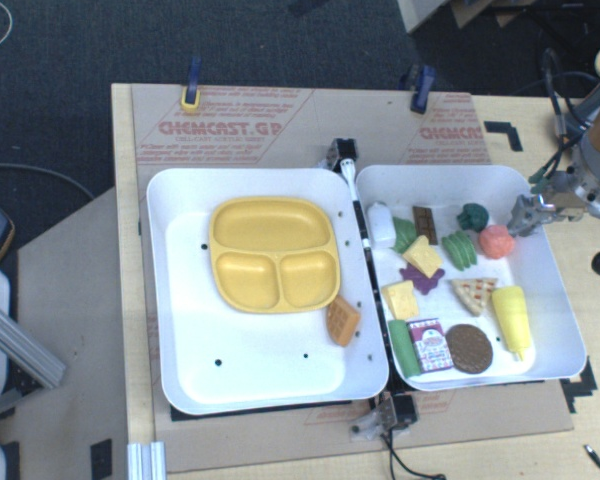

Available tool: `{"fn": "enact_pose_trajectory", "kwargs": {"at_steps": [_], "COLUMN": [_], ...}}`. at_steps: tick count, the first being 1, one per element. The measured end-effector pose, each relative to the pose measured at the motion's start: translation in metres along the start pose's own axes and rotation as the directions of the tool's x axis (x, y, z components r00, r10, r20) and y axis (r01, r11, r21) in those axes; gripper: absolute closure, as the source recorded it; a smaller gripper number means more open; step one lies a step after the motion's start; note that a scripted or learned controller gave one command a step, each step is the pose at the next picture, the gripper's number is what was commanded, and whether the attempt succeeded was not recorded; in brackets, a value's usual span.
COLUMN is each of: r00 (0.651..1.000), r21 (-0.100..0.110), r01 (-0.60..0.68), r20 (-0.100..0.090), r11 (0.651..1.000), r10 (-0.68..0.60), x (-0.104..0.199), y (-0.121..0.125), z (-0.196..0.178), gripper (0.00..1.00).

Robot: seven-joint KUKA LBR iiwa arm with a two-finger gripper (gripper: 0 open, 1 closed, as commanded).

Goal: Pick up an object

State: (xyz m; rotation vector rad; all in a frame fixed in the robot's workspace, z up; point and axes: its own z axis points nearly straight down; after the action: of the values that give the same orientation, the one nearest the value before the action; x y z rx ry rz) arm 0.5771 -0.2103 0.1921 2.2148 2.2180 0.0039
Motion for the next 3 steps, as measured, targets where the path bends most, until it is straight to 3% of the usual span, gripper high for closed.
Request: {"fn": "enact_pose_trajectory", "kwargs": {"at_steps": [1,3], "r00": [1.0,1.0], "r21": [0.0,0.012], "r01": [0.0,0.002], "r20": [0.0,-0.007], "r11": [1.0,1.0], "r10": [0.0,-0.002], "x": [-0.001,0.081], "y": [0.002,-0.068], "z": [-0.036,-0.031], "gripper": [1.0,1.0]}}
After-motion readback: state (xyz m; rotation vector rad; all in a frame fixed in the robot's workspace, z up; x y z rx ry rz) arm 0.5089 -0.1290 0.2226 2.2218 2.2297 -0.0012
